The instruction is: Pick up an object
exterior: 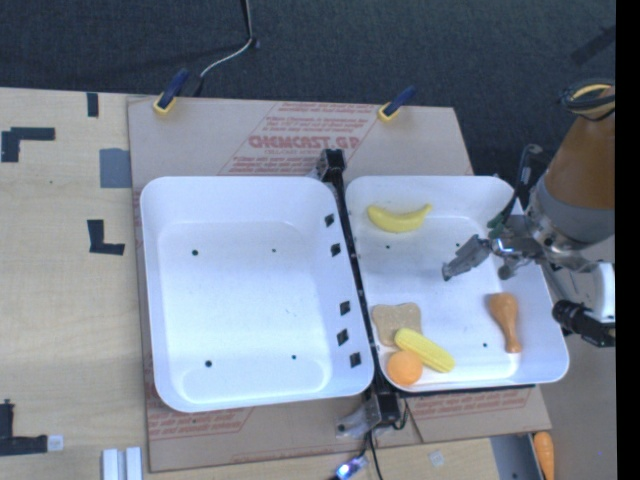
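Nothing has been picked up yet. The claw (pixel 470 260) is seen low over the right bin (pixel 455 380), and whether it is wide or narrow cannot be told. The nearest candidate, the banana (pixel 398 217), lies at its ten o'clock, ungrasped.

Both white bins (pixel 160 268) look like smooth, slightly glossy plastic; under them lies matt brown cardboard (pixel 300 138) on a pale wood-grain counter (pixel 60 298).
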`<state>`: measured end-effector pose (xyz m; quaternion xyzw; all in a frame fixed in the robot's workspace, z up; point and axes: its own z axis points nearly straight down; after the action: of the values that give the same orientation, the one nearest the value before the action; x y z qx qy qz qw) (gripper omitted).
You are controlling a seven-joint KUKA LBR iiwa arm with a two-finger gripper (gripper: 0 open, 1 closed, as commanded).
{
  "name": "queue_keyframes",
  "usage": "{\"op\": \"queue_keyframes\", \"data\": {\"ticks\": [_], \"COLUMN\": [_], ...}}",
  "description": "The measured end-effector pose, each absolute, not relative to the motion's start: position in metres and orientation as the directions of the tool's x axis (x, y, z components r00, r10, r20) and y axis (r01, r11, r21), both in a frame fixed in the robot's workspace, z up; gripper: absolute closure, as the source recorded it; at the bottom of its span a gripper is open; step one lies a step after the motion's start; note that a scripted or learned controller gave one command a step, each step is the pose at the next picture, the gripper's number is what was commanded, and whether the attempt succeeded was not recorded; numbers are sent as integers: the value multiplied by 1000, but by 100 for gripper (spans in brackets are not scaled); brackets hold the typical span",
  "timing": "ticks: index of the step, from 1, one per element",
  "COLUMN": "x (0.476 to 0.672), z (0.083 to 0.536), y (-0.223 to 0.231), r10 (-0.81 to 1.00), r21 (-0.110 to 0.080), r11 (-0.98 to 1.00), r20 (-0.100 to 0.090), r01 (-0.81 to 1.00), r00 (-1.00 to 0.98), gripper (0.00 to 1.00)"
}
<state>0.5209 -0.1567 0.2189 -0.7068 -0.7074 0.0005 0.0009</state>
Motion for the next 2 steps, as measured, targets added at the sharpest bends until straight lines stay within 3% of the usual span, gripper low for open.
{"op": "queue_keyframes", "data": {"ticks": [1,2], "x": [521,521], "z": [228,238], "y": [-156,-155], "r10": [1000,1000], "r21": [-3,-4], "r11": [2,2], "r20": [1,2], "r01": [1000,1000], "r00": [-2,-2], "gripper": [100,100]}}
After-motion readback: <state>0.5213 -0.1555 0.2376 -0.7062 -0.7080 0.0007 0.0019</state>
